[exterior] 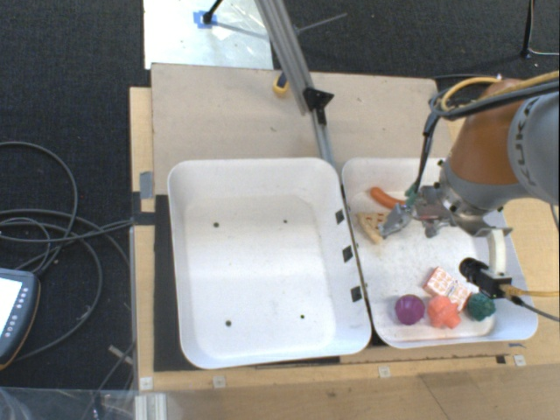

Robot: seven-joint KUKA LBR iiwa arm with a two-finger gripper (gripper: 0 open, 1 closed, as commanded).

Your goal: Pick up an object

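White right bin point(385, 175): claw point(391, 224) low over tan wedge point(371, 227) beside orange carrot point(383, 197); finger spread and grip indiscernible.

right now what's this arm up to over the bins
The grey and orange arm reaches in over the right bin, with its gripper low near the bin's upper left, close to an orange carrot-like piece and a tan wedge. Nothing can be seen held between its fingers. A purple ball, an orange toy, a pink block and a dark green piece sit clustered in the near right corner.
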